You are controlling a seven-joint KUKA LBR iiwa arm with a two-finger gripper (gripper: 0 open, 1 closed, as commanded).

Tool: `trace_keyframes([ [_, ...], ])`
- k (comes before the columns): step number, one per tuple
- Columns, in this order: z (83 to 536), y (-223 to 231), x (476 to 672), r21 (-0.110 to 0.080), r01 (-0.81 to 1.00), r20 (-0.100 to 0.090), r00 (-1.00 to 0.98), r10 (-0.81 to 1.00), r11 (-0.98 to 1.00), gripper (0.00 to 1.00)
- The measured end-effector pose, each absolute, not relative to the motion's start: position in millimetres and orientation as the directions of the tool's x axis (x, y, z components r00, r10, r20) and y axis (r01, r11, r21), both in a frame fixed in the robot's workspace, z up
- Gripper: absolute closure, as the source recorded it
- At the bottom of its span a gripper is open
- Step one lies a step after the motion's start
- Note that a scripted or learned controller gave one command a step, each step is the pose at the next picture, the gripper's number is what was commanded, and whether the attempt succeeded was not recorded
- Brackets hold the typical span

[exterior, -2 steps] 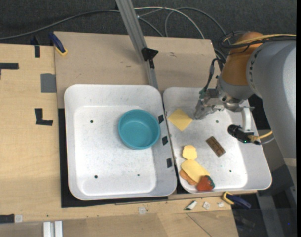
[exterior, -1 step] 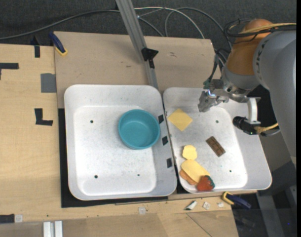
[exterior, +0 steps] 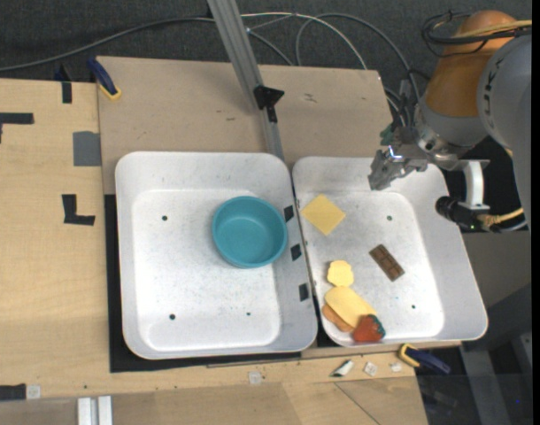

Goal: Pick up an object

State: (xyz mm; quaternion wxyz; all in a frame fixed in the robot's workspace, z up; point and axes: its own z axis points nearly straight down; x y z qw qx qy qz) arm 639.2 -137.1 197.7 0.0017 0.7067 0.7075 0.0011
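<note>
Two shallow white bins sit side by side across the middle of the frame, the left bin (exterior: pixel 155 264) holding a round blue plastic bowl (exterior: pixel 249 230) near its centre-right. The right bin (exterior: pixel 447 273) carries the smaller pieces: a flat pale-yellow square slice (exterior: pixel 323 214) at its upper left, a yellow block with a tan edge (exterior: pixel 346 307) near its lower left corner, a round yellow disc (exterior: pixel 340 274) just above that block, a small brown rectangular bar (exterior: pixel 386 261) at centre, and a small red piece (exterior: pixel 369 328) touching the block's lower right. The grey arm's gripper (exterior: pixel 382 175) hangs over the right bin's upper edge, at the frame's upper right, apart from every piece; whether its fingers are spread or closed I cannot tell.
</note>
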Motion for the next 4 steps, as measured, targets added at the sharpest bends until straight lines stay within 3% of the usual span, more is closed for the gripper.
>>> trace_keyframes([
  [1, 222.6, -136.8, 639.8, 0.002, 1.000, 0.000, -0.001, 1.000, 0.001, 1.00],
  [2, 227.2, -85.1, 619.1, -0.002, 1.000, 0.002, -0.006, 1.000, 0.006, 1.00],
  [4, 240.9, 17.5, 604.5, -0.002, 1.000, 0.002, -0.007, 1.000, 0.007, 1.00],
])
